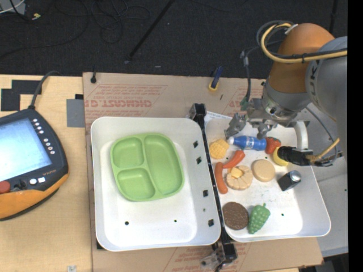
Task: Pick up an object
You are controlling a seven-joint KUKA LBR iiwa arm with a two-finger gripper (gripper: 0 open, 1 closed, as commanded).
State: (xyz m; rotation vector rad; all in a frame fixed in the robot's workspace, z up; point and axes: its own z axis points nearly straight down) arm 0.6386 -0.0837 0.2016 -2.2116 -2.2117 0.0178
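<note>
We see the claw (248, 130) low over the upper part of the right bin (317, 208), its two fingers spread apart, one tip down at the left near the corn (218, 149) and the other just right of the middle, above the blue bottle (249, 143). Nothing sits between the fingers, so we judge it not yet holding anything.

The relation that matters to us is this: the bottle lies directly beneath the claw, on its side, with its long axis running roughly left to right across the bin (the cap end seems to point toward the red piece (273, 144) on the right, though we cannot be sure). The fingers appear to stand apart along nearly that same line, so a straight closing would, in our judgement, squeeze the bottle end to end rather than across its narrow body; a turn of the wrist might serve better.

Close neighbours crowd it: the sausage (233, 159) just below, touching or nearly so, and the corn to the left. The left bin (105, 220) holds a green tray (146, 167), well apart from all this.
</note>
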